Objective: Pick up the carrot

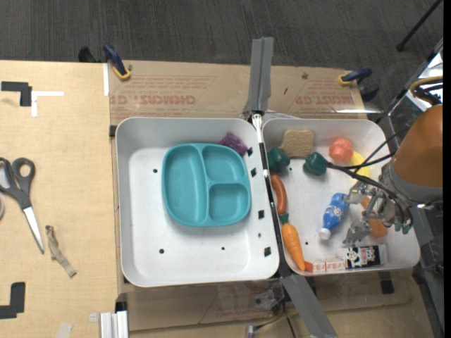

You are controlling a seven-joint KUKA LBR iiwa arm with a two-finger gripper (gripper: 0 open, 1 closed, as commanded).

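**Carrot at left wall of right bin, gripper across the bin from it**

Nearest the camera: a small printed card [366,256] lies flat at the front edge of the right bin [317,189], right of centre.

The carrot [292,245] lies along the bin's left wall, front corner, pointed end toward the front rim. Nothing touches it on its open side. Just behind it, along the same wall, lies a hot dog [280,193], red and orange.

The gripper [370,213] hangs over the right side of the same bin, well apart from the carrot, with bare white floor between them. Fingers are lost in cables and clutter; whether they are apart or closed cannot be told. No carrot between them. A blue and white bottle [334,215] lies tilted just left of the gripper, between it and the carrot.

Farther back in the right bin: two dark green pieces [315,163], a slice of bread [299,142], a reddish ball [341,148] with something yellow [357,159] beside it.

Left bin [141,210]: a teal divided plate [208,185] sits near the middle; a purple item [235,144] lies behind it at the back wall.

On the bench to the far left: scissors [21,196].
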